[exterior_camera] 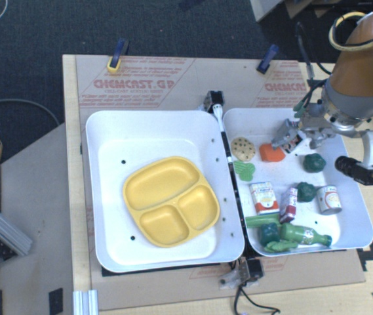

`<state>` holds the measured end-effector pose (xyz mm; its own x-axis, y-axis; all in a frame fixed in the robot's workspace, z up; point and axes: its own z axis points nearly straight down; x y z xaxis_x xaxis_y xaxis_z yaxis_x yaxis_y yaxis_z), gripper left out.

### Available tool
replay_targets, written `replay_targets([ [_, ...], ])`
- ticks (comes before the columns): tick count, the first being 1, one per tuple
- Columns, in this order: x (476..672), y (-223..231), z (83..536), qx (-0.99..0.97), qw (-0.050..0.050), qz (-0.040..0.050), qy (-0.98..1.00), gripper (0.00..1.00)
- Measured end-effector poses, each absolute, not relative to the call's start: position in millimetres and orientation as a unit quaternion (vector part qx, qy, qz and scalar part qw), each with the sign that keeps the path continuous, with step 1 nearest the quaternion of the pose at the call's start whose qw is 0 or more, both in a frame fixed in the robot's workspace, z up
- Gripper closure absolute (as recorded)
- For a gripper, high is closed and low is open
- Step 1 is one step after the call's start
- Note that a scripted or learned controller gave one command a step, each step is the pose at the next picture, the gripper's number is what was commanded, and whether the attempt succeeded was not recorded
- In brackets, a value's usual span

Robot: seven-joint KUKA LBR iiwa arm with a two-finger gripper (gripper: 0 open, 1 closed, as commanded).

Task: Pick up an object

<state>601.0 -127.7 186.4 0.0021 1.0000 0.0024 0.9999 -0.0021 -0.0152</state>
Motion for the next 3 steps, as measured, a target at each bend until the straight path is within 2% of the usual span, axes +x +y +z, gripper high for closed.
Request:
replay_targets([
  [1,604.3,-127.6,194.6,-0.707,0.000,0.0000,-0.707,0.00],
  [3,608.8,-120.2,83.3,-0.707,0.003,0.0019,-0.707,0.00],
])
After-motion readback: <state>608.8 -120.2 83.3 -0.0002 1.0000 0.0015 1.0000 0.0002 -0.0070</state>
